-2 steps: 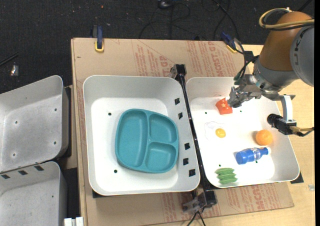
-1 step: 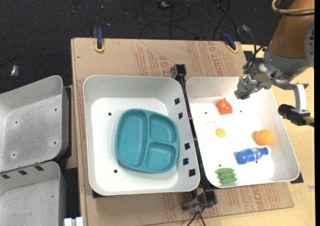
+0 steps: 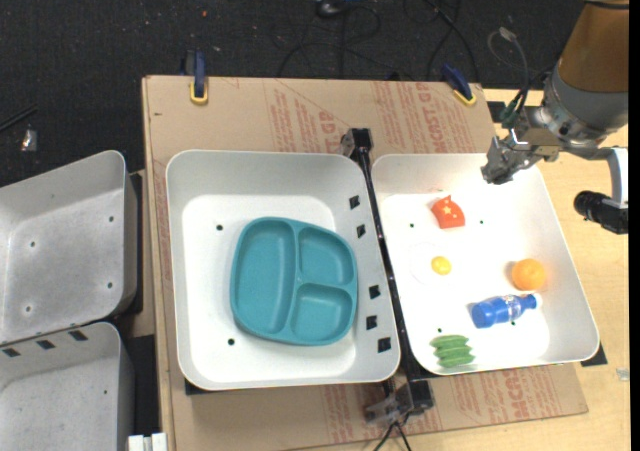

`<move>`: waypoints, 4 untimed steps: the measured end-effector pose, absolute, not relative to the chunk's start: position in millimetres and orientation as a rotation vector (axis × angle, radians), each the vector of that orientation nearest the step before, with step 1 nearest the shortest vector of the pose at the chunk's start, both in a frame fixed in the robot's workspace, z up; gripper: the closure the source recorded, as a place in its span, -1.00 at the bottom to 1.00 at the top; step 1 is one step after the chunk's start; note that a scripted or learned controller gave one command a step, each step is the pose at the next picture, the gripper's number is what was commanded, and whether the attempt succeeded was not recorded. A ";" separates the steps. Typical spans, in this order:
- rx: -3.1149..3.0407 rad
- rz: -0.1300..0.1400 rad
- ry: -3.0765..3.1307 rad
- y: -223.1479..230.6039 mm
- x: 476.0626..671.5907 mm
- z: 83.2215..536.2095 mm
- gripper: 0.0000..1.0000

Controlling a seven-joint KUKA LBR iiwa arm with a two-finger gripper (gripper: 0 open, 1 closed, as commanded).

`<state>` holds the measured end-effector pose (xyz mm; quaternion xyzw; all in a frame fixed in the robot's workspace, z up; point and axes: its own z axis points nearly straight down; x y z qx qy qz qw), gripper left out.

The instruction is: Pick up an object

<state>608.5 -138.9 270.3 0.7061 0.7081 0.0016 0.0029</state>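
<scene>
Gripper (image 3: 499, 171) above right bin (image 3: 565, 239) rim (far corner) — holding nothing.

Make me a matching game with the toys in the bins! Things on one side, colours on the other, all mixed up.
Things:
1. divided plate in the left bin
2. little bottle in the right bin
3. round ball near the bottle
4. bumpy toy at the right bin's near edge

Colours:
A. green
B. orange
C. teal
D. blue

Right pairs: 1-C, 2-D, 3-B, 4-A
</scene>
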 end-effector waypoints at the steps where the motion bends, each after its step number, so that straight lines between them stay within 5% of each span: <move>1: 2.214 0.000 2.228 -85.5 597.8 272.8 1.00; 4: 2.215 -0.001 2.230 63.7 585.7 252.1 1.00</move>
